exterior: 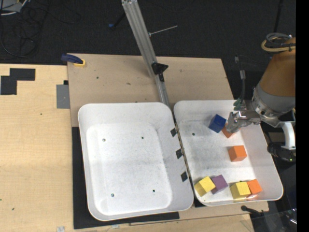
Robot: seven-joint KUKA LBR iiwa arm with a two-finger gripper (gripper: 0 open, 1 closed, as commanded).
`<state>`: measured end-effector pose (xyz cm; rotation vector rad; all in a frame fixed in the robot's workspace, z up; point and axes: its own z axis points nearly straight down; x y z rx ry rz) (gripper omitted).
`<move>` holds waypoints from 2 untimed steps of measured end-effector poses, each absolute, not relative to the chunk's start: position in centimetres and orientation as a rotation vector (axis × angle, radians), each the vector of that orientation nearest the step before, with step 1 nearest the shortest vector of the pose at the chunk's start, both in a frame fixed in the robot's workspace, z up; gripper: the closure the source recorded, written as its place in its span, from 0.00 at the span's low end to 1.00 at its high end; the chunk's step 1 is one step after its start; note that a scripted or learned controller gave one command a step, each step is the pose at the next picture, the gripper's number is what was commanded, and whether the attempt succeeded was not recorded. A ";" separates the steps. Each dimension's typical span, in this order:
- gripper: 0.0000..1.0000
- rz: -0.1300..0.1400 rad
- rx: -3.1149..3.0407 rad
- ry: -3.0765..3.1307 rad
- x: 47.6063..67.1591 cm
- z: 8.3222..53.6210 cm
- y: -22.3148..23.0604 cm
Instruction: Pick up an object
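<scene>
From my station I see the arm [277, 83] coming in at about three o'clock, its orange band bulking over the right bin's [195, 144] far right rim, the grey wrist below it angled down and toward nine o'clock. The gripper [233, 124] sits low inside that bin, in its upper part. I cannot tell how it is set; its tip is a grey blur against the white floor.

Just at the tip, on its six o'clock side, a small orange-red block [228, 133] peeks out, partly hidden by the tool. It looks to be touching or nearly touching it, but I cannot see it between anything, so I won't call it held. A blue cube [217, 123] lies just beside the gripper at nine o'clock, tilted on the bin floor.

Further toward six o'clock, an orange cube [237, 153] rests alone near the bin's middle right. Along the near edge sit four more: a yellow cube [205, 185] touching a purple cube [219, 182], then, a little apart, a second yellow cube [240, 190] pressed against another orange cube [254, 186].

The left bin [96, 115] lies at nine o'clock of the right one, their rims meeting.
</scene>
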<state>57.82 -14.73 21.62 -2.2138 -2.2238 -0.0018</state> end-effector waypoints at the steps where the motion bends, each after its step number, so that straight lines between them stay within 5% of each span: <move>1: 1.00 0.000 -2.213 -2.223 58.3 20.8 -9.5; 2: 1.00 -0.002 -2.215 -2.225 59.0 22.2 -4.6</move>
